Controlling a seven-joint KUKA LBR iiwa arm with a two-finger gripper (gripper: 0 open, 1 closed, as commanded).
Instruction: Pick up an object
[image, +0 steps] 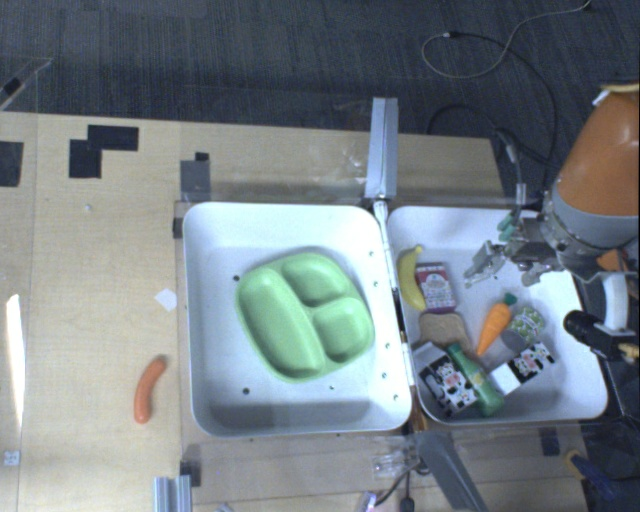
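The right white bin (566, 398) holds several items: a yellow banana (408, 278), a small red box (435, 287), a slice of brown bread (445, 328), an orange carrot (493, 328), a green bottle (477, 380) and two cow-print cartons (446, 385) (530, 365). My gripper (503, 264) hangs over the upper middle of this bin, above and slightly right of the carrot. Its fingers are spread open with nothing between them. The orange-banded arm (600, 170) comes in from the right.
The left white bin (215, 250) carries a green divided plate (305, 315). An orange sausage (148, 388) lies on the wooden bench left of the bins. A metal divider post (383, 150) stands between the bins at the back. Cables run on the floor behind.
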